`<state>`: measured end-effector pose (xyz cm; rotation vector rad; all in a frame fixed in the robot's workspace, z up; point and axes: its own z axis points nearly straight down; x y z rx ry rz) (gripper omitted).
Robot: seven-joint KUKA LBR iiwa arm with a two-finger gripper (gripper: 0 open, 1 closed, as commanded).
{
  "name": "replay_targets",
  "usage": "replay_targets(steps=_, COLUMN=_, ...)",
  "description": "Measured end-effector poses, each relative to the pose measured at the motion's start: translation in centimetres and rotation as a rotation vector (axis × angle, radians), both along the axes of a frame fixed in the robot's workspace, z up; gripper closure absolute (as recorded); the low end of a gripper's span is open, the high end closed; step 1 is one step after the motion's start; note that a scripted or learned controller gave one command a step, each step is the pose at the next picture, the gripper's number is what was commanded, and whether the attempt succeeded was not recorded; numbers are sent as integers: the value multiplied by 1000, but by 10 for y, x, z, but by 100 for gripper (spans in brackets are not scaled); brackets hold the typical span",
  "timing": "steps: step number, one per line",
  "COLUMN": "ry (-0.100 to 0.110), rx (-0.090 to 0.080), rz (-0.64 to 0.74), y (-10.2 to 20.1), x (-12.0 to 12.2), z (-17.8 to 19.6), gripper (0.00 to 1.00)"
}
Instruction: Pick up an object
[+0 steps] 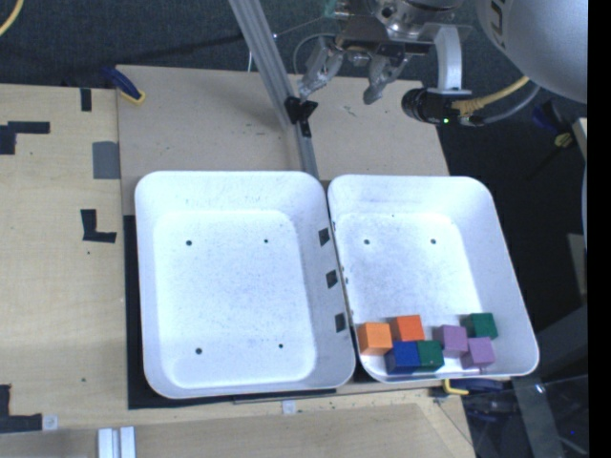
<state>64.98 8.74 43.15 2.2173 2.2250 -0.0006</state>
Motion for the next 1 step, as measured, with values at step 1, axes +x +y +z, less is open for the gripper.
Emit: replay_targets(steps=1, ry=-2, rx=-1, rz=-6, y=-45, x=-20, z=26, gripper=0)
